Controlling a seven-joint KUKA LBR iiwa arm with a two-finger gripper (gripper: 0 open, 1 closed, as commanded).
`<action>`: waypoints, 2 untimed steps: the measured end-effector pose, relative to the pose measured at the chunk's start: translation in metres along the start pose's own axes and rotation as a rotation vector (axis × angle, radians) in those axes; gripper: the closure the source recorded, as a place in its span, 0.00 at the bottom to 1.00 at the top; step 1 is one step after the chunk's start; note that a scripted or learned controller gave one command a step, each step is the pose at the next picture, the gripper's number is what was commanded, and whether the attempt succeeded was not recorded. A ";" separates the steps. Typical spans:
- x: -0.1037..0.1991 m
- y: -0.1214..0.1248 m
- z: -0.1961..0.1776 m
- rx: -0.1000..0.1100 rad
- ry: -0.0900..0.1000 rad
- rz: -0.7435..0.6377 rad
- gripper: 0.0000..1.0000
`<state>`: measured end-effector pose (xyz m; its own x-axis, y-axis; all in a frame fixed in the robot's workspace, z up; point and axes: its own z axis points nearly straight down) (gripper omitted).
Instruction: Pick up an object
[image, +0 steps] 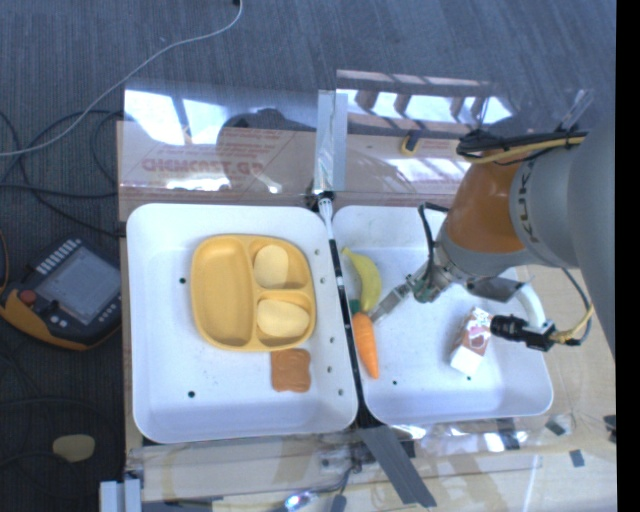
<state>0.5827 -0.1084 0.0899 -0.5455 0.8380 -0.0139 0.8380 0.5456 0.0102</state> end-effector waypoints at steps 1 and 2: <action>0.000 0.001 -0.010 -0.002 -0.001 -0.001 1.00; 0.000 0.001 -0.010 -0.002 0.000 -0.001 0.00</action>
<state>0.5834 -0.1072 0.0995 -0.5461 0.8376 -0.0142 0.8376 0.5462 0.0118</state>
